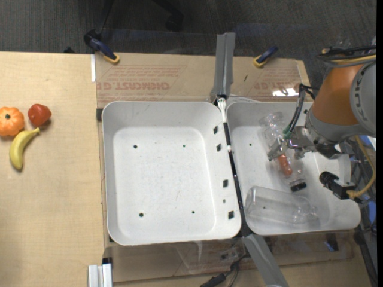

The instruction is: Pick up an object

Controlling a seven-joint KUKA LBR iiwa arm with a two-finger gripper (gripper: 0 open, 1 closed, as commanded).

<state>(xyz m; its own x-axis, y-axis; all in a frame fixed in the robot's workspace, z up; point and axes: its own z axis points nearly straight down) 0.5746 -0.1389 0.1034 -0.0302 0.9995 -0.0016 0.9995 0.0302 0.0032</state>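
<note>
In the right bin (341, 220), a small orange-red object (286, 166) lies near the middle. A little black piece (298, 186) sits just below it. A clear plastic bottle (278, 207) lies on its side along the front wall. A crumpled clear plastic item (270, 124) rests toward the back. My gripper (282, 149) hangs low over the bin, right above the upper end of the orange-red object. Nothing visibly lifted sits in it. The arm's orange band (335, 97) is at the right.
The left bin (111, 178) stands beside the right one, with a grey divider (225, 70) behind their shared wall. On the wooden table at far left lie an orange (10, 122), a red fruit (39, 115) and a banana (21, 148). Cardboard (155, 79) lies behind the bins.
</note>
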